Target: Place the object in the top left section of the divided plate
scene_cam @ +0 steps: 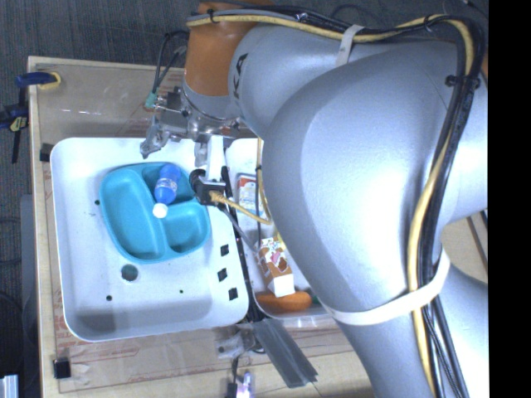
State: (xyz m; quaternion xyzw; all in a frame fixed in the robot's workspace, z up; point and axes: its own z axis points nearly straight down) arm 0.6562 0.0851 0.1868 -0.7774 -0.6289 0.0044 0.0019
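Blue plastic makes up the divided plate (133, 214), which sits in the left white bin (66, 247) at the middle left of the frame. A small blue bottle (168, 187) with a white cap lies in the plate's small upper part. Its cap rests right at the ridge between two parts. It looks like it has been put down, but it is hard to say if this is the part the task means by top left.

Just above the plate's top edge hangs the gripper (174, 148). Its fingers (148, 145) are spread apart, with nothing between them.

What could go wrong? The bottle is round and lies on its side. It could roll over the low ridge into the next part. A bump from a finger as the arm lifts away could also push it.

To the right, the big grey arm (348, 181) covers most of the right bin (267, 311). A small packet (272, 264) and an orange thing (286, 302) peek out from under it. The rest of that bin is hidden, and the bottle's label is too small to read.
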